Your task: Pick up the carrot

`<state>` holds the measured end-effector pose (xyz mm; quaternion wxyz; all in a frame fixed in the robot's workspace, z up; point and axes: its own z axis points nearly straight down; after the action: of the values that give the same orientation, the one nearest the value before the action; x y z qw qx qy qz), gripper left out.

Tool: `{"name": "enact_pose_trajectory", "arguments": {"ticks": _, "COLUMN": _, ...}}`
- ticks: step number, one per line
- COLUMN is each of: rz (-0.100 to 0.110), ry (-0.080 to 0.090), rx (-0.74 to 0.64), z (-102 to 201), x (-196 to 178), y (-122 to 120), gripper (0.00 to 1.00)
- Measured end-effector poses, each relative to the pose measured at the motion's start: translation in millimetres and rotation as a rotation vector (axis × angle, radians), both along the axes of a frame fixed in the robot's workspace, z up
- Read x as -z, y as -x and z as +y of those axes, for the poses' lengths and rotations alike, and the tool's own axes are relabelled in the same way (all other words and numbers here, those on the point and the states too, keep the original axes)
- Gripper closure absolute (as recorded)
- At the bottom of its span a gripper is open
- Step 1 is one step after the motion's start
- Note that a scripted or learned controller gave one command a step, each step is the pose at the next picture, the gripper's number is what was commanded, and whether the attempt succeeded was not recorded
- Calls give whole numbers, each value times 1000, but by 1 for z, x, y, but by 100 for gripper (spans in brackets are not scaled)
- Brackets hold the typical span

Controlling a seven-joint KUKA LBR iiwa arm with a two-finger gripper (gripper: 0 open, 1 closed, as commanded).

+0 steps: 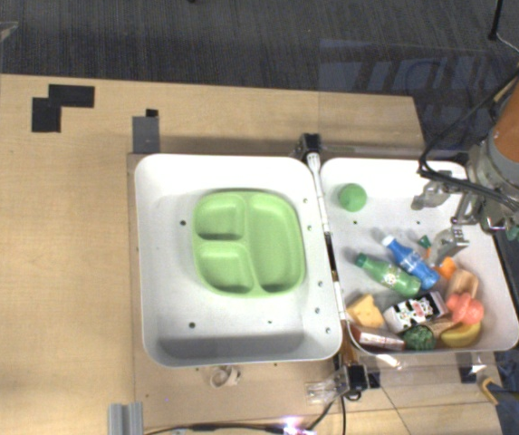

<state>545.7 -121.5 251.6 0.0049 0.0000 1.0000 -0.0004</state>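
Note:
The carrot (446, 266) is a small orange piece in the right bin (386, 175), wedged between a blue bottle (410, 259) and a peach-coloured item (464, 285). My gripper (452, 236) hangs from the grey wrist at the bin's right side. It is just above and slightly right of the carrot, close to it, and nothing shows held in it. The arm's orange band sits at the right edge of the view.
A green ball (352, 197) lies alone at the right bin's back left. Crowding the front right are a green bottle (388, 275), cheese wedge (365, 311), black-and-white carton (415, 311), broccoli (419, 337) and banana (459, 335). The left bin (164, 333) holds a green divided tray (245, 241).

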Motion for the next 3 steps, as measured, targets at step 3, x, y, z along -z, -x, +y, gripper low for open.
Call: {"name": "enact_pose_trajectory", "arguments": {"ticks": 3, "rz": -7, "ry": 6, "rx": -288, "z": -84, "x": 162, "y": 41, "gripper": 0}}
